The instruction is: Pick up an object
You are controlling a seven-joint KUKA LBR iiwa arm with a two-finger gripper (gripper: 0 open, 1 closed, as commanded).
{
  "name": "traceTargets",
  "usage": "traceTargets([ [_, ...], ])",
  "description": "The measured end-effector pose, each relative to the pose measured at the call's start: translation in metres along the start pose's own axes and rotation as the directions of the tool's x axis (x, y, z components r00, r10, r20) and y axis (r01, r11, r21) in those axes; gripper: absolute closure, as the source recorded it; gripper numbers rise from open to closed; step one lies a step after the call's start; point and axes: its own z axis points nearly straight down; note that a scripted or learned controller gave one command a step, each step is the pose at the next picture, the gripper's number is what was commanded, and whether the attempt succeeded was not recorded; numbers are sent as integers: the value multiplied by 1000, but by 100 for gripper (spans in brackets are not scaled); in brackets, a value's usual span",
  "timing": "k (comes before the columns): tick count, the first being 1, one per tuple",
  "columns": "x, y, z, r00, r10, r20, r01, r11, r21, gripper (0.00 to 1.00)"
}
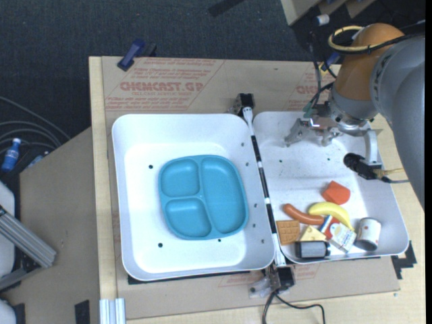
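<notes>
The right bin [297,174] holds a pile of small items at its near end. These include an orange piece [336,193], a yellow banana [332,212], a reddish sausage [300,213], a brown cracker [287,231], a black block [311,250] and a small white can [368,231]. My gripper [313,135] hangs over the far end of this bin, well away from the pile. Its fingers are spread open and nothing sits between them.
A blue divided plate [202,196] lies in the middle of the left bin [135,140]. A black clamp [244,102] sits at the far end of the wall between the bins. A blue clip [131,55] rests on the bench's far left corner.
</notes>
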Motion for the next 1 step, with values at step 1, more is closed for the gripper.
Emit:
traceTargets([
  [1, -12, -50, 1, 1000, 1, 0, -1, 1000, 1, 0],
])
